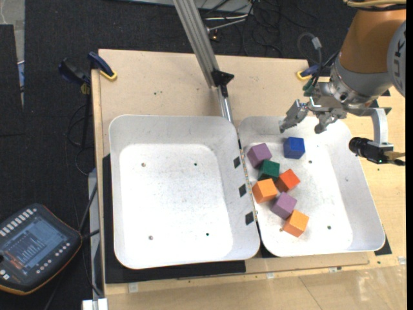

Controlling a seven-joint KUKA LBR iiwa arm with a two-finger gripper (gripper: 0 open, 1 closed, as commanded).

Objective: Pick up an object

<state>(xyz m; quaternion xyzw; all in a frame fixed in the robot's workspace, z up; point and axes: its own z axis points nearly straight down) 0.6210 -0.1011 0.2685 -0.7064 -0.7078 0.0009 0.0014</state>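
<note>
The end effector point(308, 119) hangs released with nothing between its fingers above the right bin point(361, 192) near the tabletop's far right corner, just beyond the blue cube point(294, 147), so the approach step probably remains: descend, straddle, clamp.

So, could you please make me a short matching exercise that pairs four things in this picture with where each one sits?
Things:
1. blue cube
2. green cube
3. gripper
4. handheld controller

Places:
A. wedged among the purple and orange cubes, near the divider between the bins
B. above the far edge of the right bin
C. outside the bins, at the view's lower left
D. apart from the cluster, nearest the gripper

Pairs: 1-D, 2-A, 3-B, 4-C
</note>
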